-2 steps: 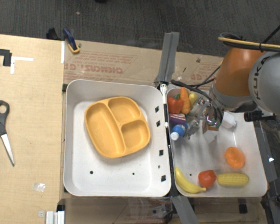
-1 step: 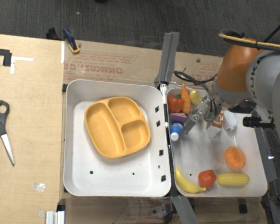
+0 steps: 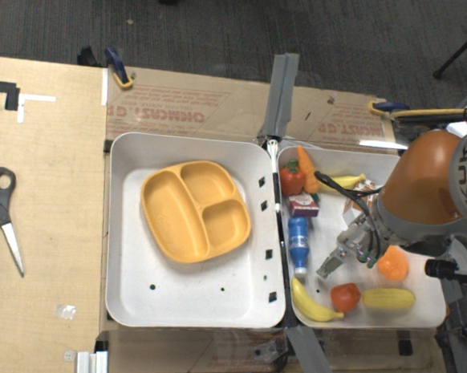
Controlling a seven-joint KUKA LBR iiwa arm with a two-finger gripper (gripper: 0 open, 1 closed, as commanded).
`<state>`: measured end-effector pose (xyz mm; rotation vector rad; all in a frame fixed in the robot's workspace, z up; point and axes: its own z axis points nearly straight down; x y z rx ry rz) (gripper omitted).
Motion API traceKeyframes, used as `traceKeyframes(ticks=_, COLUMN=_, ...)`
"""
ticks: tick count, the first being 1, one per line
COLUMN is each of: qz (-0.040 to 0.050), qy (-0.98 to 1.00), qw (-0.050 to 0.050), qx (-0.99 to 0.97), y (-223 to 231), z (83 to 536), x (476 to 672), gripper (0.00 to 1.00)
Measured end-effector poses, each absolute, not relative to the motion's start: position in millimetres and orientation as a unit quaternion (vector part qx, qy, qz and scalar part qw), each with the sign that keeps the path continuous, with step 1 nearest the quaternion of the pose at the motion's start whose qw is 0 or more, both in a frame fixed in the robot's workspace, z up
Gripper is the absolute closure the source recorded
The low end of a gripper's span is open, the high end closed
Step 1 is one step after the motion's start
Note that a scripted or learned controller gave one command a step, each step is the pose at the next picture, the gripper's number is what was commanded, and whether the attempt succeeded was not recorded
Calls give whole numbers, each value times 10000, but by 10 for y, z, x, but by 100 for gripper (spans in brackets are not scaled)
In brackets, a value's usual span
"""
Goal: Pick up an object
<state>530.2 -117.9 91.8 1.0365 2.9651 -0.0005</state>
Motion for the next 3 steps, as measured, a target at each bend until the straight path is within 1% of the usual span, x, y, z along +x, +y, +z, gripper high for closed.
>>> traceKeyframes(ticks=1, qz=-1, qy=9415, qw=22, qx=3371, y=-1450, z=934, x=6209, gripper=0)
traceKeyframes(ticks=2, qz=-29, qy=9124, qw=-57, qx=4093, y=-1073, z=901, x=6386, gripper=0)
traceKeyframes(ticks=3, qz=-71, qy=9015, qw=-99, qx=4326, y=-1041, z=899, x=6433, gripper=0)
